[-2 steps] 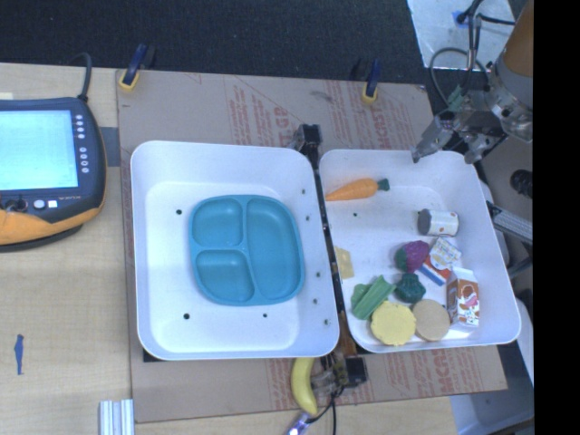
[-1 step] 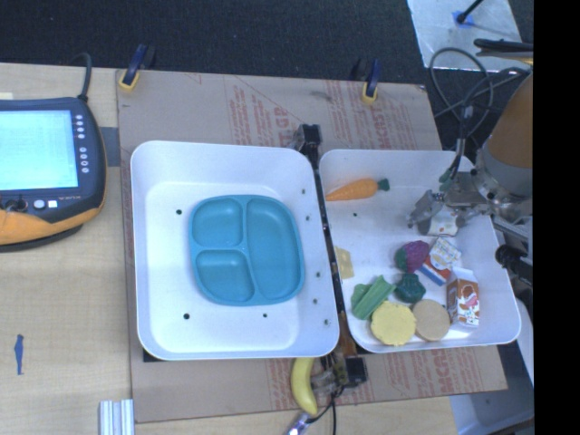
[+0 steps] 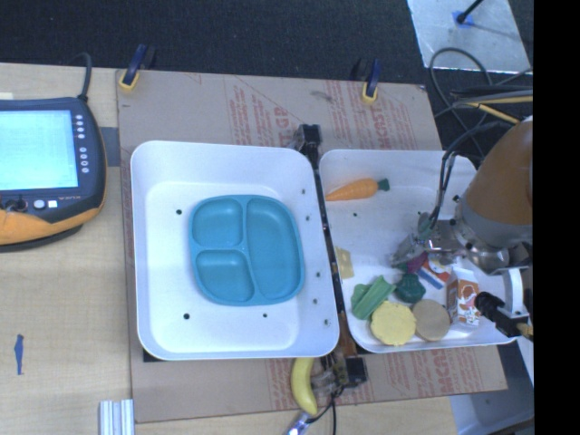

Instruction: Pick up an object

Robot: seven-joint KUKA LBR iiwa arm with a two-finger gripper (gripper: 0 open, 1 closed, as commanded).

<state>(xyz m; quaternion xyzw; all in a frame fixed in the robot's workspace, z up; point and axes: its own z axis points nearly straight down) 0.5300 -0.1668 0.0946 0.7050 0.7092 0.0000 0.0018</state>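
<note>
Banana lies off the bins, while the tool, its opening impossible to judge, sits low in the right bin over the toy pile, seemingly mid-grasp; next, lift.

A pale wooden worktop carries a brown cardboard sheet bearing two shallow white bins side by side, a grey-and-orange screen pendant at left, and a yellow banana at the sheet's near edge.
</note>
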